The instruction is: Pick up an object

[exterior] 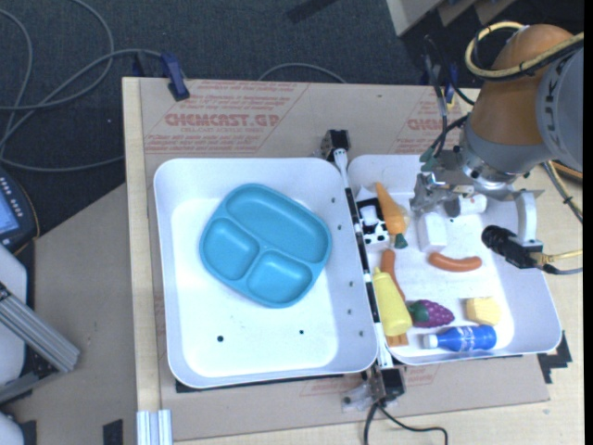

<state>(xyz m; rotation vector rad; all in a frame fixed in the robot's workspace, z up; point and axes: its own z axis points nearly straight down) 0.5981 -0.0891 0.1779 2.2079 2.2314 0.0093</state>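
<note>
- Gripper [435, 202] hangs low in the right bin [542, 309], near the carrot [393, 213]; jaws' state I cannot tell.
- Nothing looks lifted; sausage [455, 261] and bottle [460, 339] lie there; the pick remains.

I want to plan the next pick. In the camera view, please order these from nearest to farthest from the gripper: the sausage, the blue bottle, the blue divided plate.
Measured from the gripper, at the top of the right bin:
1. Sausage, just below the gripper, middle of the right bin.
2. Blue bottle, at the right bin's bottom edge.
3. Blue divided plate, far off in the left bin.
</note>
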